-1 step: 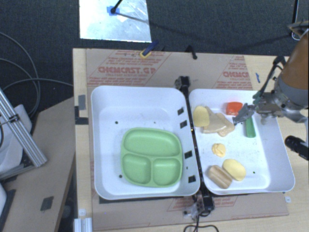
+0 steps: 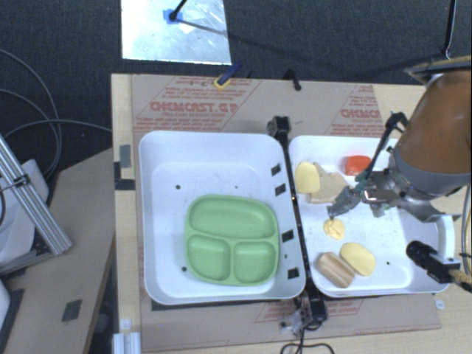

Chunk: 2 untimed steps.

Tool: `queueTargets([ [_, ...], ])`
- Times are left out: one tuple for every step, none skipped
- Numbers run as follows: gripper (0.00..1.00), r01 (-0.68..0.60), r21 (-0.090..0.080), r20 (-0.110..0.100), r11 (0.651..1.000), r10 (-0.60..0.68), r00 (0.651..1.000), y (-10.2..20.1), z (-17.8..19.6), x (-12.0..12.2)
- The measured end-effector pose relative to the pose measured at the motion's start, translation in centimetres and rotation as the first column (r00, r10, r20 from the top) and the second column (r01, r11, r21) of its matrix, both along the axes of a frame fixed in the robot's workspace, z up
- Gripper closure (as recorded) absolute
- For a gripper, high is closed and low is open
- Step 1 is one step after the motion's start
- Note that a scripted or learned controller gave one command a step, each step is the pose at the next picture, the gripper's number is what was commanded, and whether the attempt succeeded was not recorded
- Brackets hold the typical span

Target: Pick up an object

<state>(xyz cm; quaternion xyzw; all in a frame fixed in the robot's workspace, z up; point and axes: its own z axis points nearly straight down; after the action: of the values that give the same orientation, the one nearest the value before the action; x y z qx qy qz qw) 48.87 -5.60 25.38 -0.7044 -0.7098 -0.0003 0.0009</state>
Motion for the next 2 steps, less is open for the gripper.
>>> queueTargets([
  [0.00, 0.001, 0.000, -0.002, 1.000, -0.001, 1.000, 3.8, -7.3, -0.3],
  [0.00, -0.010, 0.006, -0.003, 1.000, 0.010, 1.000, 24.5, -13.4, -0.5],
])
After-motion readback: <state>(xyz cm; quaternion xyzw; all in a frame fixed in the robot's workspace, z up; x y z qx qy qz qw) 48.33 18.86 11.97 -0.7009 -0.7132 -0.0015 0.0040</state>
